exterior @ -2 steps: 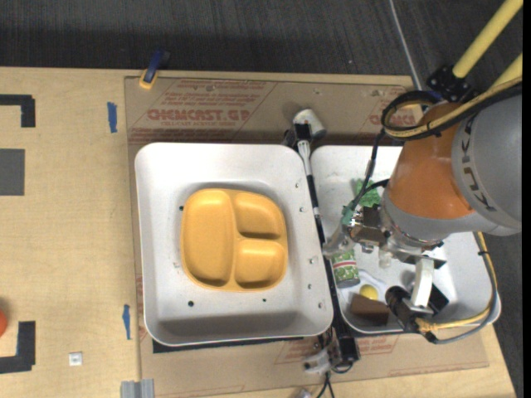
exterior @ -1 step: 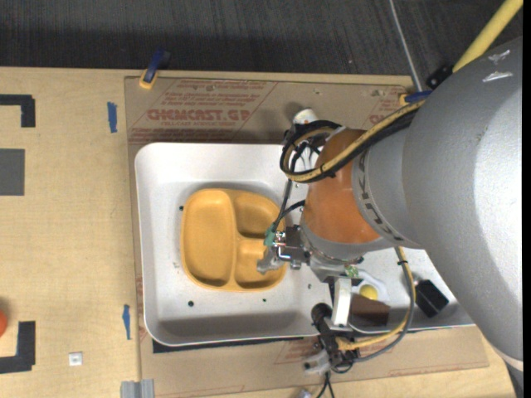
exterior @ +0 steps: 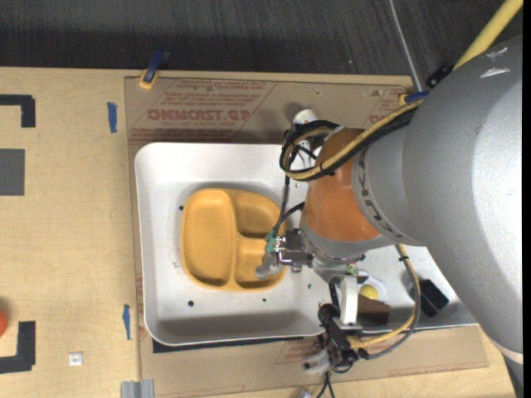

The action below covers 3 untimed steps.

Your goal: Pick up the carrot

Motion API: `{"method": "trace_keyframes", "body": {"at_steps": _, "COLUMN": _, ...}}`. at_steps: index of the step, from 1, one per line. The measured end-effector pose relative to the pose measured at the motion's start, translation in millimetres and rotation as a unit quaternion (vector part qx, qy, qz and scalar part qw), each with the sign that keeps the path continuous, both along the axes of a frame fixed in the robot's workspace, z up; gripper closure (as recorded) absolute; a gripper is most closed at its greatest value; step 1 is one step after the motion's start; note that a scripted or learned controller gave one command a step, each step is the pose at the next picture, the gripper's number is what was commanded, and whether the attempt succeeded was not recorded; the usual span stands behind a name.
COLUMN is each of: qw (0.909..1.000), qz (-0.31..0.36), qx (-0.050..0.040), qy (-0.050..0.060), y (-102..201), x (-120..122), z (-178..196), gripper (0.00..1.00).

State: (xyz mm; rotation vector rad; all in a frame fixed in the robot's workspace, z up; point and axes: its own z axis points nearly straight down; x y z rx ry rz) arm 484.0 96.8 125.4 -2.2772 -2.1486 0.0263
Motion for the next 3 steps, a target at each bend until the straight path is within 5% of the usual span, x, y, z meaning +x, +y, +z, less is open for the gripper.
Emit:
{"method": "trace_keyframes", "body": {"at_steps": 1, "qw": 0.9999, "qz": -0.009, "qx": -0.0103, "qy": 0.001, "y": -13.6, "x": -0.7, "z": 8.9, "gripper": 1.0}}
{"method": "trace_keyframes", "body": {"at_steps": 2, "qw": 0.9549, "qz": 0.297, "qx": 0.0049, "qy": -0.009, "y": 10.3, "x": 13.5, "z": 29.2, "gripper": 1.0}}
{"method": "trace_keyframes", "body": {"at_steps": 3, "qw": 0.9734, "qz": 0.229, "qx": 0.0039, "qy": -0.01, "y": -28.0, "x": -4.1, "z": 157.5, "gripper": 1.0}}
